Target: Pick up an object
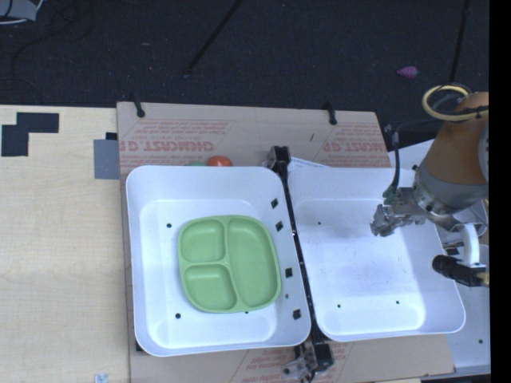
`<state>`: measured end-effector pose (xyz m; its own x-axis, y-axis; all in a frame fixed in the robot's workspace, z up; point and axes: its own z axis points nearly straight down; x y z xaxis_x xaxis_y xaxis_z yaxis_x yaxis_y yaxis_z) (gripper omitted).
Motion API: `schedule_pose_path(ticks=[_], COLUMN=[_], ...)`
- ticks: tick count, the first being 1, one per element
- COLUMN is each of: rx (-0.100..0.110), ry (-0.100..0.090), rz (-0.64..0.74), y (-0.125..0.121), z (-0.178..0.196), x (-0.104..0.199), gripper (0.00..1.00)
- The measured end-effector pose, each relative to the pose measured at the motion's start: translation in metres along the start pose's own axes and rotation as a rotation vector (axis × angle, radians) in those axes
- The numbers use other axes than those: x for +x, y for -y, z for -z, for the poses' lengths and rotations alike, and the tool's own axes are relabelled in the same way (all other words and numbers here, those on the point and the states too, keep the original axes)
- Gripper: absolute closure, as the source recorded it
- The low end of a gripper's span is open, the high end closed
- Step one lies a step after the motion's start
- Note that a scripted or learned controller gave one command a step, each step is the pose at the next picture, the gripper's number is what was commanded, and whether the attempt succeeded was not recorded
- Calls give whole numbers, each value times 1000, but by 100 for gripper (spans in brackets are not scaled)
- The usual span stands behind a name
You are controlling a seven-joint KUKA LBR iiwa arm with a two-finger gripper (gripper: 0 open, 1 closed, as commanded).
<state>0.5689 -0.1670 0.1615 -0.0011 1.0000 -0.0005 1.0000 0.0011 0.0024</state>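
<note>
Camera view gives you two shallow white bins of smooth, glossy plastic with rounded corners, sitting side by side on a brown cardboard sheet (239, 138) printed with reddish lettering. In the left bin (148, 214) lies a pale green plate (229, 263), a rounded-square moulded tray split into three compartments, matte and flat on the bin floor near its centre. Just past that bin's far rim you can make out a small red-orange rounded object (219, 162), mostly hidden by the rim, with a sliver of green beside it. The right bin (367, 294) shows you a bare, faintly scuffed floor. The gripper (385, 222), dull grey metal, hangs over the right bin's far right part, below the arm's orange band (459, 138); whether it is spread or closed, you cannot tell from this angle. Nothing shows between its tips. It stands well apart from the green plate. Light wood-grain benchtop (56, 246) stretches to the left.
</note>
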Motion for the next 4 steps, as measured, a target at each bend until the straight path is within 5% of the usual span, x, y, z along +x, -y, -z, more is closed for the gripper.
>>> schedule_pose_path(ticks=[1, 4], rx=[0, 6], ry=[0, -3], rz=[0, 5], y=[-1, 15], z=[53, 76], x=[-1, 173], gripper=[100, 100])
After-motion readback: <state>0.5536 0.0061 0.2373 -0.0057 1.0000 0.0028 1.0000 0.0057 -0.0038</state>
